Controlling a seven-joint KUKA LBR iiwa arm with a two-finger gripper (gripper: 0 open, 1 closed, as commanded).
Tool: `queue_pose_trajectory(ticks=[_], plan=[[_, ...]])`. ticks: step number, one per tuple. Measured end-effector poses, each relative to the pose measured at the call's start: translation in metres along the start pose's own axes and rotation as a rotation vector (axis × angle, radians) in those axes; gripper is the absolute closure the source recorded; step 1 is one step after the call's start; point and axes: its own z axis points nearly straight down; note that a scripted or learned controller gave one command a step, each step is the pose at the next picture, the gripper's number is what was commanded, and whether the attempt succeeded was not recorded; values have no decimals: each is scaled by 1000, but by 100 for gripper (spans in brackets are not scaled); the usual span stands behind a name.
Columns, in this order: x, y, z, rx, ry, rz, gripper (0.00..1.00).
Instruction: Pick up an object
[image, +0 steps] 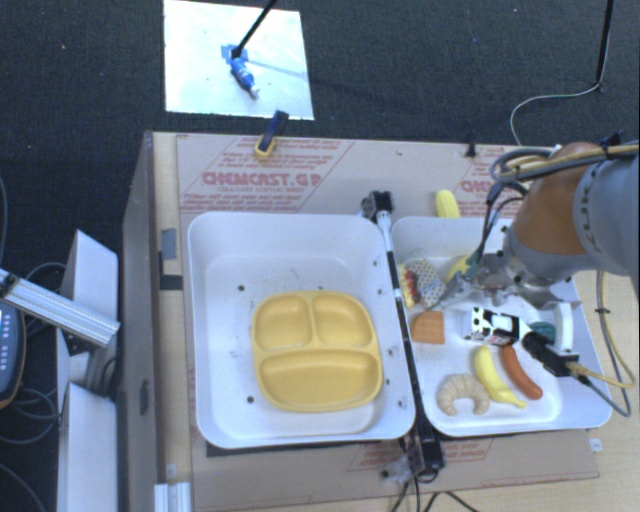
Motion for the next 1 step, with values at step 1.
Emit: queue_pose_trajectory(ticks=[1], plan=[[-33, 83, 16, 11, 1, -3, 0]])
